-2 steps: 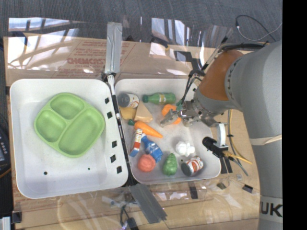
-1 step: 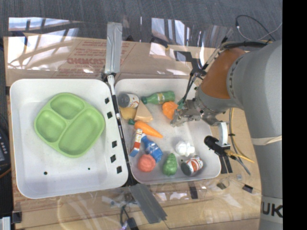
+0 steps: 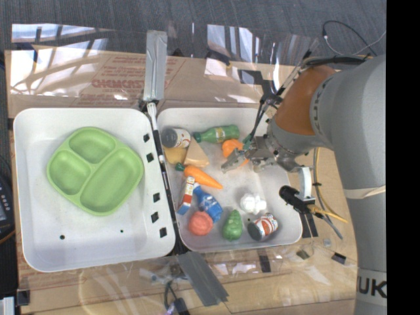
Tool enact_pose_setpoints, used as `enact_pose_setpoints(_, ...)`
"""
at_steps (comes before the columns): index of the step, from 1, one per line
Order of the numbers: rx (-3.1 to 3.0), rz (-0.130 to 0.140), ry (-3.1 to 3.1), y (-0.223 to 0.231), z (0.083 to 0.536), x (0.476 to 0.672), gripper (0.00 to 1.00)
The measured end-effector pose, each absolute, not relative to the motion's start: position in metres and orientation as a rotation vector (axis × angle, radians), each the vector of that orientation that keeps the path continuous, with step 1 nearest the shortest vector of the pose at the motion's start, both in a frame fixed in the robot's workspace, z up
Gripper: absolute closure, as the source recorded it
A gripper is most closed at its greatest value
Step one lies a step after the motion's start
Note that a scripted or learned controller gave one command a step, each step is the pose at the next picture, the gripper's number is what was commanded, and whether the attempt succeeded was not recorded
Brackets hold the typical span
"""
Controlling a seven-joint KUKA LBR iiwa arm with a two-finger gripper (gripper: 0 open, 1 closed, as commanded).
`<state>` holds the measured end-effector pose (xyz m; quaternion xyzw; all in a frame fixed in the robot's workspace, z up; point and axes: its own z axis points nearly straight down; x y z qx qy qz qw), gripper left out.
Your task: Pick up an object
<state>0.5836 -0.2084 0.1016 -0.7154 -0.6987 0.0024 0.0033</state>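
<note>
Two white bins fill the bench, and the left bin [image 3: 33, 228] holds a green divided plate [image 3: 96, 169] at centre left of the frame, with bare floor all around it and plenty of room that the task does not need. Right of the divider, the right bin [image 3: 289, 238] is crowded: a small can [image 3: 174, 137] and a tan wedge [image 3: 193, 155] in its upper left corner, a green bottle [image 3: 218, 134] along the top wall, a carrot [image 3: 202, 176] just below the wedge, then a blue packet [image 3: 209, 205], a red ball [image 3: 201, 224], a green piece [image 3: 232, 225], a white lump [image 3: 252, 204] and a tipped can [image 3: 262, 227] along the bottom. The gripper [image 3: 241, 157] hangs low at the bin's upper middle, just beside a small orange object [image 3: 230, 147], the likeliest pick; whether its fingers are parted or closed I cannot tell, and nothing is visibly held. The risk is a glancing descent that pushes the orange piece into the bottle or against the top wall, since free space there is tight. Clearer floor lies right of centre, under the wrist.
</note>
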Motion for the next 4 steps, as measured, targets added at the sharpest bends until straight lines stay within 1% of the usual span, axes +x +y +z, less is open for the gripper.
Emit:
enact_pose_setpoints(1, -2.233, 0.001, -2.207, -0.205, 0.092, 0.630, 0.00)
enact_pose_setpoints(2, -2.431, 0.002, -1.989, -0.202, 0.092, 0.630, 0.00)
enact_pose_setpoints(3, -2.425, 0.003, -1.995, -0.201, 0.102, 0.630, 1.00)
enact_pose_setpoints(4, -2.295, 0.000, -2.146, -0.161, 0.201, 0.606, 1.00)
